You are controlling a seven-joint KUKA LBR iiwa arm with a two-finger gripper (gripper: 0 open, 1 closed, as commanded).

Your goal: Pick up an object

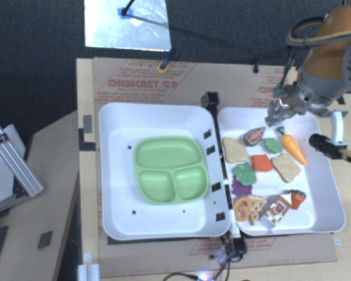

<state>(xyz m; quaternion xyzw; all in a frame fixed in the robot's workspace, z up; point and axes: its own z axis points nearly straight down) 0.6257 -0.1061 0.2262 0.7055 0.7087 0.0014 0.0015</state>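
Observation:
The right bin (324,183) holds several toy foods: an orange carrot (293,147), two bread slices (234,149) (286,168), a watermelon piece (254,136), a green waffle-like piece (273,145), an orange block (261,163), a green leaf (244,173), purple grapes (240,187), a pretzel (248,208), a gingerbread house (276,208) and a strawberry (297,198). My gripper (276,115) hangs over the bin's far edge, above and right of the watermelon piece, with nothing seen between its fingers.
The left bin (114,163) holds a green three-compartment tray (169,170). A black hinge strip (217,157) runs between the bins. A shiny sheet (127,16) lies beyond the bench. A metal frame (9,163) stands at the left.

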